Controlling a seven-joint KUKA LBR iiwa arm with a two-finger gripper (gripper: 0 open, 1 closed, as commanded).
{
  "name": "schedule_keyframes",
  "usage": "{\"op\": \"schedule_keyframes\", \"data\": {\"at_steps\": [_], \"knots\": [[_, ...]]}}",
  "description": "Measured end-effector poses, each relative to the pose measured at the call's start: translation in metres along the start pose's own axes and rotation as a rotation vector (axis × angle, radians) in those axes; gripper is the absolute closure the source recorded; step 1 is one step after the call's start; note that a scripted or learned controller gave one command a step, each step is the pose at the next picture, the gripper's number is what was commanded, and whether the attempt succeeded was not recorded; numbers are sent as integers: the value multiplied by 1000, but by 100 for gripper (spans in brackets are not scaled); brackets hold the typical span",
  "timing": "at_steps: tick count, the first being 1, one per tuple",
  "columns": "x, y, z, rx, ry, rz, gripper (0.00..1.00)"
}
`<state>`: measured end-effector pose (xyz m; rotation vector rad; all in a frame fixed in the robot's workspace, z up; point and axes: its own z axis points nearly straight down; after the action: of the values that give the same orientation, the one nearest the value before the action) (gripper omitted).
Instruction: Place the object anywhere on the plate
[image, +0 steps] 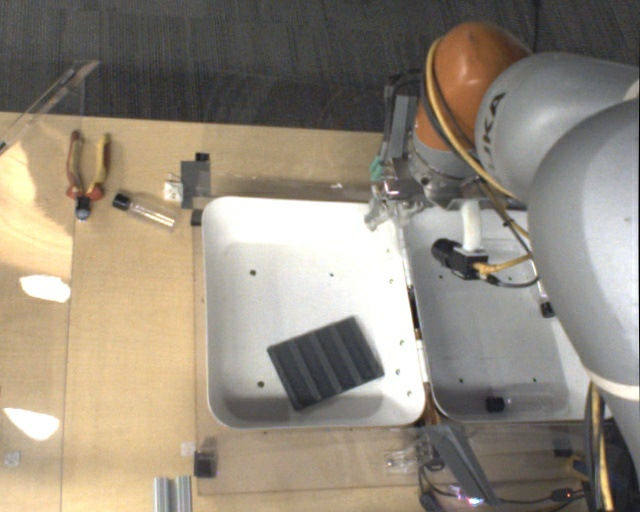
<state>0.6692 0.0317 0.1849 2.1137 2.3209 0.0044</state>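
Writing: black letters "KU" read on the grey arm (560, 130) housing, near the orange band (470, 60); the rest of the word is cut off by the curve.
Block: a dark, flat, ribbed rectangular block (326, 362) lies tilted on the floor of the left bin (230, 300), toward its lower middle.
Gripper: the gripper (385, 205) sits at the top right corner of the left bin, over the rim between the two bins.
Jaws: too small and cluttered to tell whether they are wide or narrow.
Block to gripper: well apart; the block lies below and left of the gripper in the picture, nothing touching it.
Right bin: the right bin (470, 330) is white and shallow, partly covered by the arm.
Bins' make: smooth white trays with rounded corners and a few small dark dots.
Bench: pale wood bench (120, 350); pliers (87, 170) with red and yellow handles lie at the upper left, a small clear tube (145, 210) beside them.
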Motion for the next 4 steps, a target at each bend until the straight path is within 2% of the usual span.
{"op": "schedule_keyframes", "data": {"at_steps": [1,2,3,4], "knots": [[55,5,-1,0,0,110,100],[140,11,84,5,0,-24,100],[196,18,96,0,2,-470,100],[186,18,1,-7,0,-1054,100]]}}
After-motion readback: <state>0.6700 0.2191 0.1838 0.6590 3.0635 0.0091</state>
